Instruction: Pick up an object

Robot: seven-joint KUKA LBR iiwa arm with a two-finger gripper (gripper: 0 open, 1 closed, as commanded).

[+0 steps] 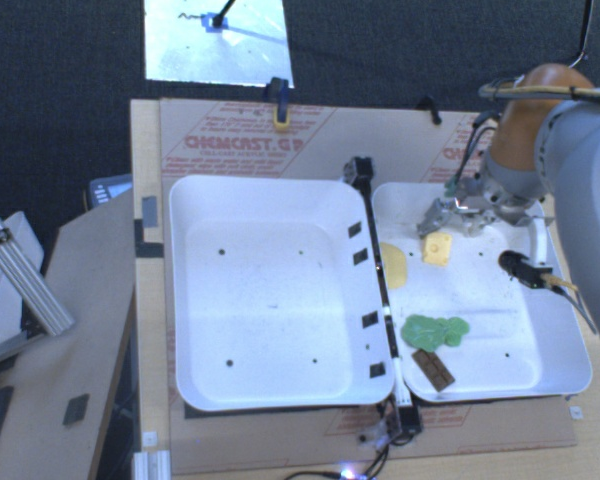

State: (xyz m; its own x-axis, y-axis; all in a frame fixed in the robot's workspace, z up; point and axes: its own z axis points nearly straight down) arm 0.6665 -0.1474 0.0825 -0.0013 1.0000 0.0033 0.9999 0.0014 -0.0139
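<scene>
gripper [450, 214] grip state unclear | yellow block [437, 249] just below it | right bin [555, 358]

A robotics laboratory: an industrial grey arm with an orange band [540, 88] reaches over a desk [250, 133] topped with protective-film sheeting printed "CHEMCAST GP", where two shallow white bins [270, 288] sit clipped side by side. Dark carpet [60, 68], aluminium framing [20, 273] and loose cabling [585, 18] complete the test-rig setting

Grey arm [580, 158], orange band [525, 118], metal hand [458, 214].
</scene>
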